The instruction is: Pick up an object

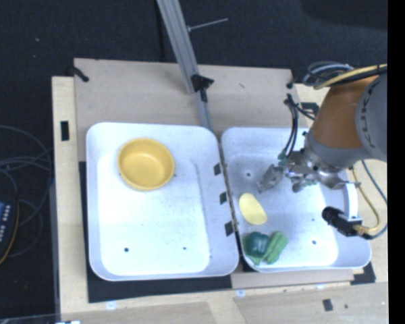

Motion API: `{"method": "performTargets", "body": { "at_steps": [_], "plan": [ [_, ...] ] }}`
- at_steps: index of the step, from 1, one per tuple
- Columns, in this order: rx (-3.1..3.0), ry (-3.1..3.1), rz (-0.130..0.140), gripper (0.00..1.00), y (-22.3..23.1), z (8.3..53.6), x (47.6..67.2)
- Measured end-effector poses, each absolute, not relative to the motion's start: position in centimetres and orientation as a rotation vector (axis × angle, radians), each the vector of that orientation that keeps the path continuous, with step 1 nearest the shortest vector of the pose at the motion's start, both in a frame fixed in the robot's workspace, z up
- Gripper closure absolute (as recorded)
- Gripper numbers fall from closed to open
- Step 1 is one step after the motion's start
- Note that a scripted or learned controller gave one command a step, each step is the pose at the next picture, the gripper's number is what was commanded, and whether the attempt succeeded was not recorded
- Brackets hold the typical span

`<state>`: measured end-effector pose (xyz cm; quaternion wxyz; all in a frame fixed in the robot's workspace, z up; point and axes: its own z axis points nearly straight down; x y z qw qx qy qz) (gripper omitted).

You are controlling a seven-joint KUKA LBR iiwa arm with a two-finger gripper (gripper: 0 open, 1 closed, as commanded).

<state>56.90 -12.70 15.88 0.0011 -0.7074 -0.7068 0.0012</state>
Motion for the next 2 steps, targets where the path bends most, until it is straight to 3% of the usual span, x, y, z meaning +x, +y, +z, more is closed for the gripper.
{"method": "performTargets", "body": {
  "at_steps": [1,2],
  "plan": [
    [-2.224,-2.221,-0.003,1.0,-12.7,17.2,57.0],
    [-2.226,-2.224,-0.005,1.0,-13.6,23.1,57.2]
  ]
}}
